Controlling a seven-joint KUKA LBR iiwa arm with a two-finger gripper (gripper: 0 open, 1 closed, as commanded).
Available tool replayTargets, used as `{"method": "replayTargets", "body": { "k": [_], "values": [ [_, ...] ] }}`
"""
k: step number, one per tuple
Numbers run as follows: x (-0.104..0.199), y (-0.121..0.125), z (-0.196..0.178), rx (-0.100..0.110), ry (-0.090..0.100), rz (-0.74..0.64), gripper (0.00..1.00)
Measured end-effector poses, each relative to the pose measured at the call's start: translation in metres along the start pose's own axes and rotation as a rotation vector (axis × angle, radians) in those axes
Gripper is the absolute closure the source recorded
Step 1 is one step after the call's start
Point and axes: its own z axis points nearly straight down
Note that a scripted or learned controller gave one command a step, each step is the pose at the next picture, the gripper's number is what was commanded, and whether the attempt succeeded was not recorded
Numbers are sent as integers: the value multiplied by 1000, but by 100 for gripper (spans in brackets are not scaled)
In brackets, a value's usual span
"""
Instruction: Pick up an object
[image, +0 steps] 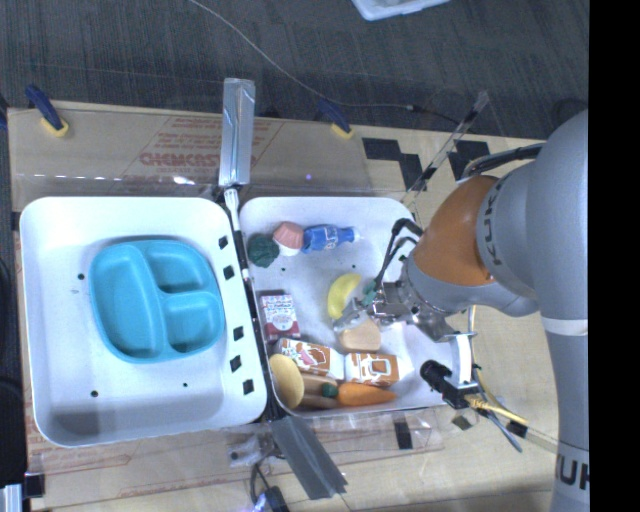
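The gripper (358, 312) hung low in the right bin (385, 212), but I could not tell if it was open or shut, or if it held anything. A yellow lemon (342, 293) sat just beside it. A tan block (362, 337) lay right under it. Past that lay a carrot (365, 394). Far off, the left bin (50, 300) held a blue tray (158, 298).

Two white bins (40, 300). One blue tray (155, 297) at nine o'clock. Three small cartons (277, 313). One bottle (328, 238), one carrot (365, 394), one lemon (342, 294).
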Motion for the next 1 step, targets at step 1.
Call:
{"method": "replayTargets", "body": {
  "k": [1],
  "values": [
    [85,67,-89,-3,0,-256,100]
  ]
}}
